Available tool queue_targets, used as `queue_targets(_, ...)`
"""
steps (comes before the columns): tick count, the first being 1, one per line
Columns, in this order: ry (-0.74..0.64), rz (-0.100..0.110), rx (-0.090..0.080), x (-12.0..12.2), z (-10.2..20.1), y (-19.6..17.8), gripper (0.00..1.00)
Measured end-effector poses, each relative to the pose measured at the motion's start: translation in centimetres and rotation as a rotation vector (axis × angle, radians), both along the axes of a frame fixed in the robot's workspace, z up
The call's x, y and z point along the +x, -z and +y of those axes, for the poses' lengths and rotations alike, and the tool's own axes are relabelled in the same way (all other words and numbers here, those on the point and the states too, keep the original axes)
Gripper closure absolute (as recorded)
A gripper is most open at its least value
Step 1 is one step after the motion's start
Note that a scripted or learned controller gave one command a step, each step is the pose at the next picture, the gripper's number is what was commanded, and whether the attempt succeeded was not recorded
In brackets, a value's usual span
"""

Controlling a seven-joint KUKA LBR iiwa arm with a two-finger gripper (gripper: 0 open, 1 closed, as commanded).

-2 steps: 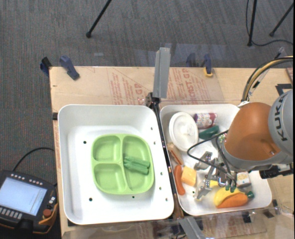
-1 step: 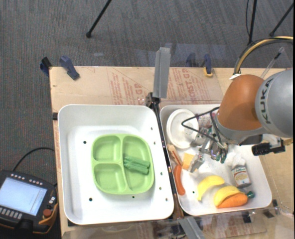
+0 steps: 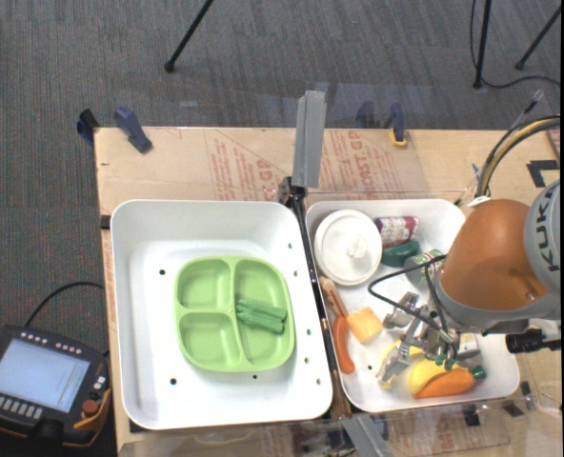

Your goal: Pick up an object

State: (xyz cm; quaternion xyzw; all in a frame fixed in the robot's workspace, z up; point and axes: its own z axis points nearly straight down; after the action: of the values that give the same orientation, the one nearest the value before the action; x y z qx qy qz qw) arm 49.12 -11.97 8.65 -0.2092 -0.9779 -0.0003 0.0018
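Reaching down into the right-hand shallow white plastic bin (image 3: 453, 208), the grey arm with the orange wrist band (image 3: 487, 255) has its metal two-finger pincer (image 3: 411, 341) low among the toys, yet nothing is seen clamped between the tips, so the pick looks not yet done; whether the pincer is released or clenched cannot be told from this slant; the likeliest target, a yellow lemon-like toy (image 3: 418, 377) lying against an orange carrot-shaped toy (image 3: 447, 384), sits just beside the tips at about five o'clock from them; a yellow-orange wedge of toy cheese (image 3: 364, 325) lies near at nine o'clock, and a slim orange stick (image 3: 344, 344) further out the same way; a round white lidded pot (image 3: 349, 246) is well apart at eleven o'clock; the left-hand white bin (image 3: 134, 255) bears a lime-green divided plastic tray (image 3: 206, 336) with a dark green bean-like piece (image 3: 261, 314) in it; closing, lifting and clearing the bin all remain.
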Motion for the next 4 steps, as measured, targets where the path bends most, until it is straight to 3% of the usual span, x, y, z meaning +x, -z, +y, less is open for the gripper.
queue_targets(1,-0.003,-0.001,0.001,0.1,0.1,-1.0,1.0)
queue_targets(2,0.028,-0.003,0.0,0.1,3.8,-0.1,1.0)
queue_targets(3,-0.033,-0.018,-0.001,4.6,9.5,-15.2,1.0)
queue_targets(4,-0.318,0.002,0.002,1.6,0.3,-6.4,1.0)
